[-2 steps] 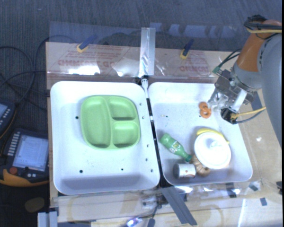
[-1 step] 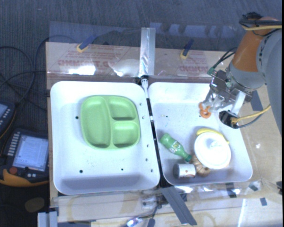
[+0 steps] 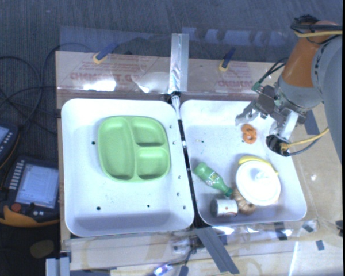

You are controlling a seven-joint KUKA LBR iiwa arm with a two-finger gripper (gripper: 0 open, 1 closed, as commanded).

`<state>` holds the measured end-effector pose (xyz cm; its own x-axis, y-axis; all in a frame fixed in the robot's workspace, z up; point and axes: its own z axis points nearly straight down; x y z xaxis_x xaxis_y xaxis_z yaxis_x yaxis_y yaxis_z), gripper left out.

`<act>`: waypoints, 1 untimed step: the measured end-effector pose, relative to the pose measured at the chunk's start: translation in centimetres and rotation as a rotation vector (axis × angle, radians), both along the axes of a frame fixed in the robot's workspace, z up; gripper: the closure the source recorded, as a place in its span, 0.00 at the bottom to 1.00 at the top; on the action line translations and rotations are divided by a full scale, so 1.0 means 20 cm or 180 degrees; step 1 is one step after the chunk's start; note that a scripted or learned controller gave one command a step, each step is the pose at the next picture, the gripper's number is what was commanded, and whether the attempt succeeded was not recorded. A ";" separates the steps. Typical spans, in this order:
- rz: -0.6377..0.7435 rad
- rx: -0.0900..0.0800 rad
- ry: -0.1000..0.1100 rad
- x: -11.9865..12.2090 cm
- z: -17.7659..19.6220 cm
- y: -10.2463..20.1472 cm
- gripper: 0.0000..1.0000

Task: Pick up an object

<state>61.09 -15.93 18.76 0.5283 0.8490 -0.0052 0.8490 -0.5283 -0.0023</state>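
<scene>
Nearest my camera, along the front wall of the right bin (image 3: 299, 211), I see a small silvery can (image 3: 223, 207) lying on its side, with a brownish lump (image 3: 248, 206) just beside it that I cannot identify. Touching that lump from behind is a round white bowl (image 3: 258, 183), with a sliver of a yellow thing (image 3: 252, 160) peeking out at its far edge. Left of the bowl a green bottle (image 3: 212, 177) lies tilted, its cap end pointing toward the can. In the left bin (image 3: 75, 211), a green divided plate (image 3: 134, 148) sits flat near the middle, well apart from everything in the right bin. Outside the bins on the left, a handheld pendant (image 3: 31, 184) with a screen lies on the dark floor, with black cables (image 3: 23, 96) looping behind it. Farther back in the right bin, a small orange ring-shaped object (image 3: 249, 133) lies alone on the white floor, apart from the bowl. The gripper (image 3: 252, 114) hangs just behind and above that orange piece, close to it, and I see nothing held in it; I cannot tell from this angle whether it is open or closed. The grey arm (image 3: 328, 68) with its orange band (image 3: 302, 62) comes in from the right. Beyond the bins lies a taped cardboard sheet (image 3: 121, 71) with a shiny metal strip (image 3: 178, 62) along the join.
</scene>
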 end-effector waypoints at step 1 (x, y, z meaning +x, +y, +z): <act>0.0004 0.0001 0.0010 0.00 0.04 0.00 1.00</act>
